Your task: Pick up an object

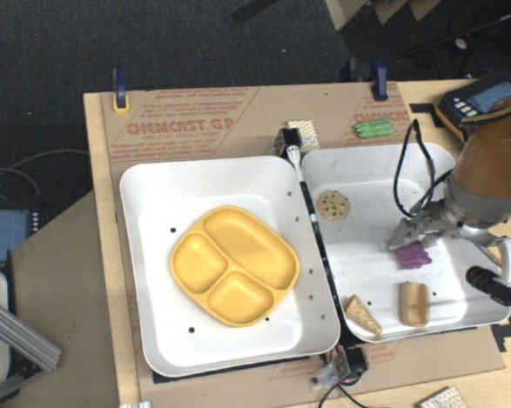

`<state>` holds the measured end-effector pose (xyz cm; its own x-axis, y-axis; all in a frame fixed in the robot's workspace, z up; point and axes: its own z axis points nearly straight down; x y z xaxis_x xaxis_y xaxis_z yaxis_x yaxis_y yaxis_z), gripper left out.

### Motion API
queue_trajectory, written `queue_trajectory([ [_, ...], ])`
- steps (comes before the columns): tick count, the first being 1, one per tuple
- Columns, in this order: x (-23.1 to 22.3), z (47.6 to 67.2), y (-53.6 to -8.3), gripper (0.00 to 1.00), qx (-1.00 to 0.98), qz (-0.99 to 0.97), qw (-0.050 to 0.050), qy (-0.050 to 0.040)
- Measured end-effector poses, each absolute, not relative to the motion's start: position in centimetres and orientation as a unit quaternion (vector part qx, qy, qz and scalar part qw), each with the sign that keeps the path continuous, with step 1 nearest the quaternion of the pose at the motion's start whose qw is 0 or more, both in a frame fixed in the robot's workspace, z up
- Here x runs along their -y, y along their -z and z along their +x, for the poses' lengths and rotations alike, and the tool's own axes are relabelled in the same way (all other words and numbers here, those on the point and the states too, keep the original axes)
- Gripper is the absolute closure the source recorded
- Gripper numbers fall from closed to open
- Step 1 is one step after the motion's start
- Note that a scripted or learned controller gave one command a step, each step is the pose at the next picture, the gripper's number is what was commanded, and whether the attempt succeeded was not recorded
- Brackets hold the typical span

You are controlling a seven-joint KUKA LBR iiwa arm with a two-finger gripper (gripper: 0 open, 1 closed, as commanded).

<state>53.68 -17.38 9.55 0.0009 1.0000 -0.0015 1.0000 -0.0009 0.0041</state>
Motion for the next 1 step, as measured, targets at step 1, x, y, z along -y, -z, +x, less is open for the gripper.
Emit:
queue_trajectory([
  [1,8.26,56.47,-19.07,1.0,-0.711,0.704,0.004,-0.0044],
])
